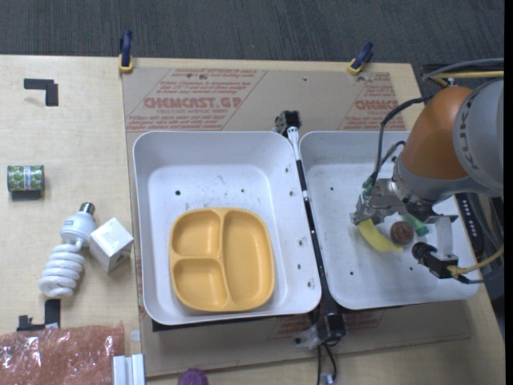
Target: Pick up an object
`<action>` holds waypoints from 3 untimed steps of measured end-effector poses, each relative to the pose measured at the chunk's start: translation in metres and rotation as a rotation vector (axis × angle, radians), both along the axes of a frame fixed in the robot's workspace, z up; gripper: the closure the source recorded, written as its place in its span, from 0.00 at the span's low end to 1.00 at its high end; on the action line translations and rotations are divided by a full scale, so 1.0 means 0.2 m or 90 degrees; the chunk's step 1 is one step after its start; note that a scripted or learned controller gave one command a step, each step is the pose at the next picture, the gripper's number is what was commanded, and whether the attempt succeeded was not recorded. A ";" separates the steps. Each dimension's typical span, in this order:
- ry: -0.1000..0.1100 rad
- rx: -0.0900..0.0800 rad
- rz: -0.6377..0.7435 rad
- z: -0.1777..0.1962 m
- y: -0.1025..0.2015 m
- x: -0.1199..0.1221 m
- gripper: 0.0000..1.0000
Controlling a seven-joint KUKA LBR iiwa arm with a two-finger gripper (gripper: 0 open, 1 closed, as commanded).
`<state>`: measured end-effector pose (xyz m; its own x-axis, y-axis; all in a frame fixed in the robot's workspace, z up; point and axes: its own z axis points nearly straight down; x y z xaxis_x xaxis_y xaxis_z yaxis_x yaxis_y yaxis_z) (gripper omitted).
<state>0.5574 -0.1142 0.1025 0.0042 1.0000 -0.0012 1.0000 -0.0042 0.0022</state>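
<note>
Gripper down at the banana in right bin, jaw state unclear; next needs a firm close, then lift.

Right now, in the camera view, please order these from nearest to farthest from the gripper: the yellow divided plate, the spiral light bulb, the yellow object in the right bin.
From the gripper:
1. Yellow object, right bin, just beneath it.
2. Yellow divided plate, left bin.
3. Spiral light bulb, on the bench, far left.
</note>
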 end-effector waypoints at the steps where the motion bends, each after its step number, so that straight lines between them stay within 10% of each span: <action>1: 0.001 0.000 0.002 0.45 0.31 -0.27 1.00; 3: 0.001 0.001 0.002 0.45 0.36 -0.39 1.00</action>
<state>0.4787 -0.0422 0.1923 0.0015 1.0000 -0.0003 1.0000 -0.0015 0.0013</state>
